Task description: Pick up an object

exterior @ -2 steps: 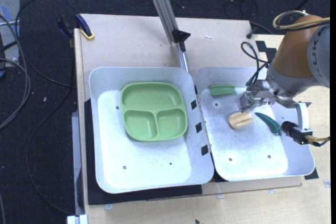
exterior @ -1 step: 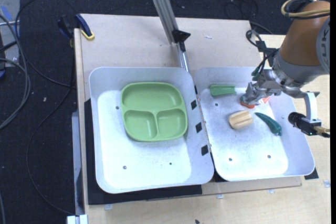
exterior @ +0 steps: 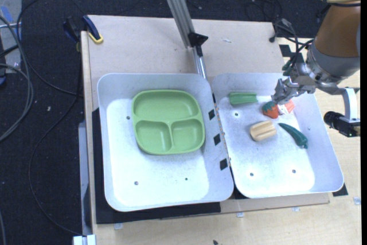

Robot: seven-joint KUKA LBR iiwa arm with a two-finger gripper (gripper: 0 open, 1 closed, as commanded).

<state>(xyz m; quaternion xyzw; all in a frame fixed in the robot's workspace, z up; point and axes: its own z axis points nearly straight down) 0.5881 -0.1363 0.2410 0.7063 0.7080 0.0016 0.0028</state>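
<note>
Dark, cable-strewn floor is seen around a pale wooden desk (exterior: pixel 149 49), on which two shallow white bins are set side by side: the left bin (exterior: pixel 155 181) is occupied by a green divided plate (exterior: pixel 169 121), and the right bin (exterior: pixel 287 178) by four small items. The gripper (exterior: pixel 282 96) is lowered over an orange-red object (exterior: pixel 270 109) near the right bin's far edge; whether it is open or closed cannot be told. A green pod (exterior: pixel 243 98), a tan bread roll (exterior: pixel 263 131) and a dark green pepper (exterior: pixel 294 135) are scattered nearby.
</note>
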